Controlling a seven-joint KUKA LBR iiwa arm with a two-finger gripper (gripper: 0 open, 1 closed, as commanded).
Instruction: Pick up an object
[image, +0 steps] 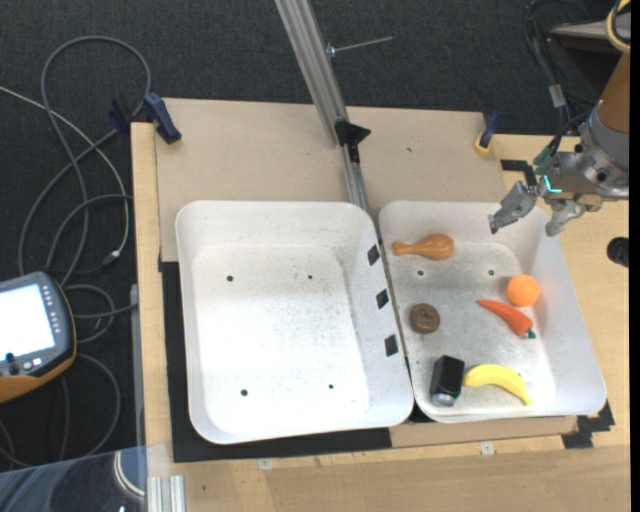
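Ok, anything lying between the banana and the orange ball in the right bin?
Yes: in the camera view, the carrot lies between the banana and the orange ball, just under the ball.

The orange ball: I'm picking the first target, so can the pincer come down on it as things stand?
Probably yes. The orange ball lies uncovered below the open pincer, though a carrot touches its lower side.
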